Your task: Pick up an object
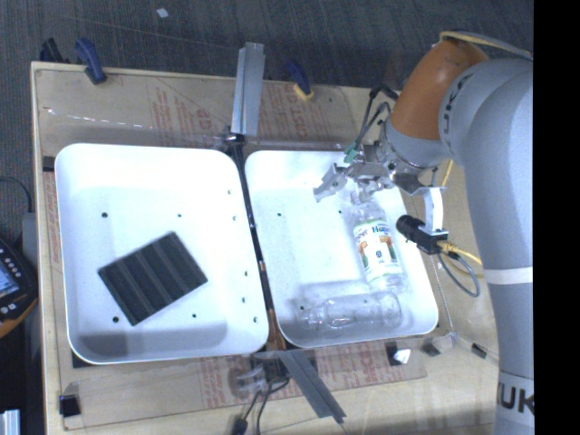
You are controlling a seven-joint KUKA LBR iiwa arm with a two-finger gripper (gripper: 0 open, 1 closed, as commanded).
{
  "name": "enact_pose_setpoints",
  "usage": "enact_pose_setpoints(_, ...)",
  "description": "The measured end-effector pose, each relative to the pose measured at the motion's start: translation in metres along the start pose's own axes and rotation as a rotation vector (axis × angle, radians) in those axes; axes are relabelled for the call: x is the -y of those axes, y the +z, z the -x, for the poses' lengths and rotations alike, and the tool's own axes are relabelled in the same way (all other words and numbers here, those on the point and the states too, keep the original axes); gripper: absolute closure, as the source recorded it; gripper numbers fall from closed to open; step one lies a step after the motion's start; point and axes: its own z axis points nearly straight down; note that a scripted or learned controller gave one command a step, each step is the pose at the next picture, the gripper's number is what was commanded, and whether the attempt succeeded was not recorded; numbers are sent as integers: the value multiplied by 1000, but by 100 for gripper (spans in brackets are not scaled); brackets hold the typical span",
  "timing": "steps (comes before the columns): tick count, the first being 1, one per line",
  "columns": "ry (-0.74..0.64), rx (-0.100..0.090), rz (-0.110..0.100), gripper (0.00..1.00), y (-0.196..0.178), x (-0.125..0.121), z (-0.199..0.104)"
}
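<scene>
The step in hand looks like the descent onto a target in the right-hand shallow white bin, and the nearest candidate is the clear plastic bottle with a white, orange-printed label, which lies on its side right of the bin's centre with its neck toward the upper part of the frame, just below the two-finger gripper. A second clear, unlabelled plastic bottle lies crosswise along the bin's lower edge, close to the labelled one's base. To do this well, the fingers should straddle the labelled bottle across its narrow width, not along its length, and close on the body, not the tapering neck, since a smooth round bottle will likely roll or squirt out of an off-centre pinch. The gripper's metal fingers appear spread fairly wide, with nothing between them. The grey arm enters from the right of the frame, its orange band at upper right, and the wrist points down and leftward over the upper part of the right bin. In the left-hand white bin a dark, ribbed rectangular slab lies flat and askew at lower centre, well apart from the gripper.
</scene>
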Motion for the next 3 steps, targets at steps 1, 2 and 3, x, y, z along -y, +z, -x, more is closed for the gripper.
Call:
enact_pose_setpoints(1, 103, -1, -5, 0, 31, 8, -10)
enact_pose_setpoints(2, -45, -1, -2, 0, -43, 52, 2)
enact_pose_setpoints(3, -46, -1, -4, 0, 3, 55, 5)
